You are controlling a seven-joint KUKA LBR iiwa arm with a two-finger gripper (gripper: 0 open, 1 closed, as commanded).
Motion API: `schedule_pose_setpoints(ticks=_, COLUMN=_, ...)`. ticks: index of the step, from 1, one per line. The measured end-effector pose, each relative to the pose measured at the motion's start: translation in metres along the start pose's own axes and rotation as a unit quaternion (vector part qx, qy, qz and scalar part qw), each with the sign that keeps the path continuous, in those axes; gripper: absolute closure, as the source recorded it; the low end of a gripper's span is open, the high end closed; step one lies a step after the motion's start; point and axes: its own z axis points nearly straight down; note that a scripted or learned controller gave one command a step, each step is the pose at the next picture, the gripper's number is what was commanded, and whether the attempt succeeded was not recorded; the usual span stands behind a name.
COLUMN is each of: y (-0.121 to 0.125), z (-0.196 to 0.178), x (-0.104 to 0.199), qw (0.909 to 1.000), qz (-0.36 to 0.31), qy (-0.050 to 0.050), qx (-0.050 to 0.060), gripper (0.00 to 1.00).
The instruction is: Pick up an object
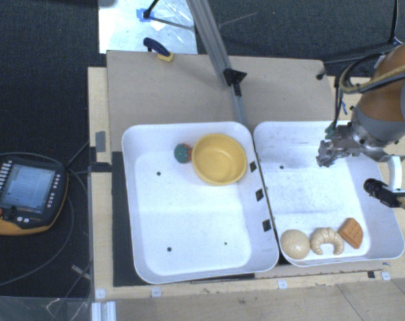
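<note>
Three pastries (323,239) well below the end effector (326,154).

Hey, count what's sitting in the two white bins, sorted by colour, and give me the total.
Yellow: 1, bowl
Green: 1, small ball
Tan: 2, bun, croissant
Orange-brown: 1, waffle
Total: 5

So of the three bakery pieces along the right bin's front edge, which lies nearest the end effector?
The flat orange-brown waffle piece, rightmost of the row; the croissant and round bun lie further left of the end effector.
</note>
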Motion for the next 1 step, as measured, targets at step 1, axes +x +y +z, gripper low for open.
schedule_pose_setpoints(ticks=1, y=0.0032, z=-0.0544, x=-0.0103, qw=1.0, qz=0.0, qy=0.0, qx=0.0, gripper=1.0)
